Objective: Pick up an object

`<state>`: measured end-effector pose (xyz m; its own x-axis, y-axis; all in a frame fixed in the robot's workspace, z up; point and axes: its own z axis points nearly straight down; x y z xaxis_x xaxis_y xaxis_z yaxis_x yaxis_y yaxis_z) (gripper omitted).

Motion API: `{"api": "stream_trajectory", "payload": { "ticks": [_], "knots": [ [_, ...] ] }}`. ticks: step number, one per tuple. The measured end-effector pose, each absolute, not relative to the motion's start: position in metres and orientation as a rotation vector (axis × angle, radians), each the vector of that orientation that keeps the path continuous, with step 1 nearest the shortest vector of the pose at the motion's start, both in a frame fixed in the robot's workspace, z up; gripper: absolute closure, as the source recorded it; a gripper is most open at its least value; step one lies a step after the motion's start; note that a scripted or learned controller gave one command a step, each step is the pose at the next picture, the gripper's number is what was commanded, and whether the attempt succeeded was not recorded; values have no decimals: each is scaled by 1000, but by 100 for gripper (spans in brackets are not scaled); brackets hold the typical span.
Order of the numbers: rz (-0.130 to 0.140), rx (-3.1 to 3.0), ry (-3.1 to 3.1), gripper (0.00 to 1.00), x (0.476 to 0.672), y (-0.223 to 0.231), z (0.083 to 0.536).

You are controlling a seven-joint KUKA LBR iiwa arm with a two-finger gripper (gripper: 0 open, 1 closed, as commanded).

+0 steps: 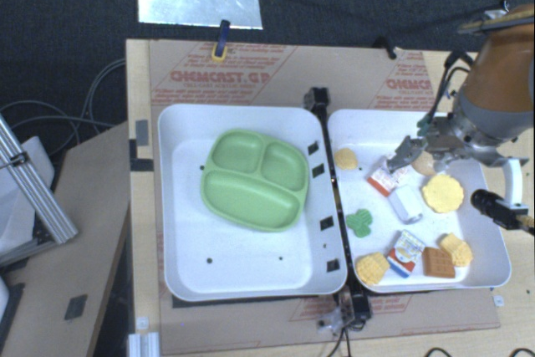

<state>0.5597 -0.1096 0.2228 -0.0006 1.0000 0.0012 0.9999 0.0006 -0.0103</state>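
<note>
Two white bins side by side in the camera view: left bin (pixel 180 263) holds a green divided plate (pixel 254 179), right bin (pixel 493 263) holds the scattered toy food, so picking happens there. Gripper (pixel 407 153) is low over a red-and-white packet (pixel 386 179), likely the target, fingers spread narrowly, nothing between them. Yellow round piece (pixel 442 193) lies just beside; green broccoli piece (pixel 359 222) sits nearer the divider.

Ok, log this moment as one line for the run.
arm: over right bin | gripper: above red-and-white packet | grasp: none seen | green tray: left bin
</note>
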Motion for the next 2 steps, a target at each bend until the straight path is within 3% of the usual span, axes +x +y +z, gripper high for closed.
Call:
{"api": "stream_trajectory", "payload": {
  "ticks": [1, 2],
  "knots": [
    [-1, -2219, -2226, 0, 562, -110, 229],
    [2, -2217, -2222, 0, 562, -100, 170]
  ]
}}
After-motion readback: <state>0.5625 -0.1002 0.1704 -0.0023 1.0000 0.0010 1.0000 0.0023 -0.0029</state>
